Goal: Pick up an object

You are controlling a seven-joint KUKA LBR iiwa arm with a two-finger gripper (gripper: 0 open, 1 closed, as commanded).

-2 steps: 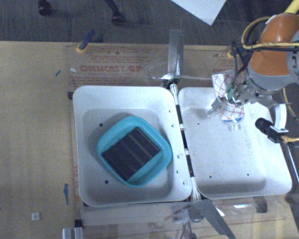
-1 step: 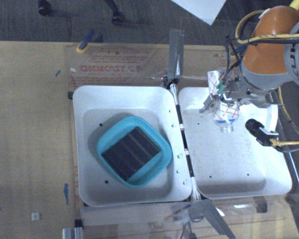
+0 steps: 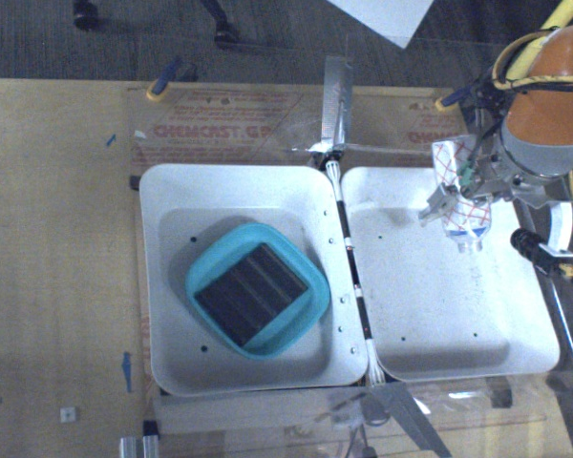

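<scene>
Gripper (image 3: 456, 201) at right bin's (image 3: 439, 351) one o'clock, fingers clamped around crumpled white red-patterned packet (image 3: 466, 216); teal square dish (image 3: 258, 289) central in left bin (image 3: 172, 198).

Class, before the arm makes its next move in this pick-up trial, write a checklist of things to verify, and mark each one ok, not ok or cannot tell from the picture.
1. Tool is over the right bin: ok.
2. Red-and-white patterned packet hangs at the tool, off the bin floor: ok.
3. Packet is firmly clamped between the fingers: cannot tell, the grip is hidden by clutter.
4. Blue tray with its dark ribbed insert sits flat in the left bin: ok.
5. Divider between the bins is free of the arm: ok.
</scene>
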